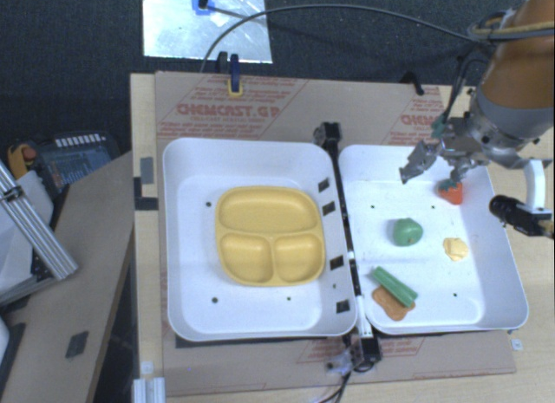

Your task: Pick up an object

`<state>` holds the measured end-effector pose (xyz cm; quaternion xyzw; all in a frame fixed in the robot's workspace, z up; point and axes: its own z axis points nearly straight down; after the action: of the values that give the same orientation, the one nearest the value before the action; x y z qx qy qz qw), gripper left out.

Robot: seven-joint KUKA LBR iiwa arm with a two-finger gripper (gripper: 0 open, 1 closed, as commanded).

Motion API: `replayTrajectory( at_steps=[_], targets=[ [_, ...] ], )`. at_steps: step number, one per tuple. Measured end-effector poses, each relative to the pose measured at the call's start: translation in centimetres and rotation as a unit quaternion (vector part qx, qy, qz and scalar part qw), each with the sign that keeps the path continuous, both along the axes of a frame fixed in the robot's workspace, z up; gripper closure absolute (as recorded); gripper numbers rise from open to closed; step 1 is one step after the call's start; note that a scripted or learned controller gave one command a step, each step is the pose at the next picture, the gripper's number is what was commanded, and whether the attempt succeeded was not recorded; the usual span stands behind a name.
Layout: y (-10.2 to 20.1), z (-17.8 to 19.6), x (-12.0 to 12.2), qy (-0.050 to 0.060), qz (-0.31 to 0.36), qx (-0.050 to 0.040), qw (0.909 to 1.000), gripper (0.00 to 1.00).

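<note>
The end effector (438,163) hangs with fingers spread wide and holding nothing, over the right white plastic bin (494,306), just beside a small orange-red object (450,191) on its floor. I judge the picking is not yet done.

A robotics lab, it seems: two white bins (260,154) sit on a cardboard-covered table (286,102) with loose cables (347,13). What may be an electronic instrument (74,160) sits left, blurred.
</note>
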<state>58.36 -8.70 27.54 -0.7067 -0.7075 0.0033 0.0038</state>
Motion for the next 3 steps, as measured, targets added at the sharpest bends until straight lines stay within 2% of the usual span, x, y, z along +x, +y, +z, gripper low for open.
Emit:
replayTrajectory(
  at_steps=[1, 2, 3],
  targets=[
    [0.0, 0.6, 0.2, -0.006, 0.001, -0.0005, 1.0, 0.0],
    [-0.1, -5.4, -0.4, -0.004, 0.0, -0.0003, 1.0, 0.0],
    [0.3, -10.7, 0.6, -0.005, 0.0, -0.0003, 1.0, 0.0]
  ],
)
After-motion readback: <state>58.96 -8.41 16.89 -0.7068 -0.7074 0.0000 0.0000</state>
